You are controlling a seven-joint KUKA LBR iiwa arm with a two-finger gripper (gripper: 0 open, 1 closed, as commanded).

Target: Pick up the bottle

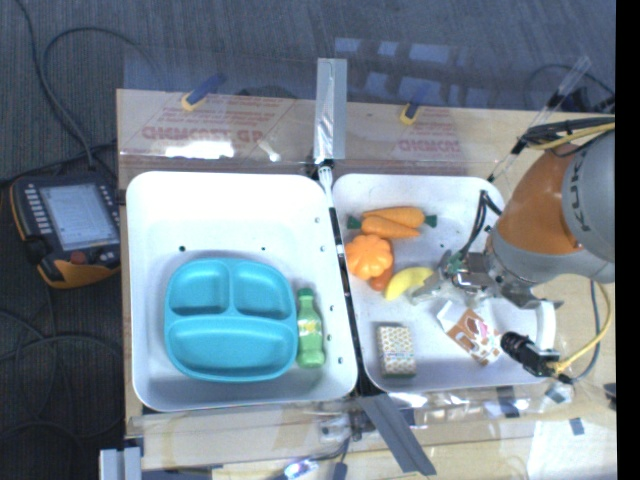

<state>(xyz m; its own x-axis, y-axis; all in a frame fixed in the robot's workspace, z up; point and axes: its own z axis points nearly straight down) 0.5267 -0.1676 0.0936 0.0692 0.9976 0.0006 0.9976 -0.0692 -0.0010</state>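
Camera view: bottle (309,329) lies beside plate (232,319), left bin; gripper (447,277) over right bin, fingers' state unclear.

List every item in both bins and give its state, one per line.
green bottle: lying on its side in the left bin, against the tray's right edge, not held.
blue tray: flat, compartments bare.
carrots: lying in the right bin.
orange pumpkin: resting below the carrots.
yellow banana: lying beside the gripper.
small box: lying flat.
snack packet: lying flat.
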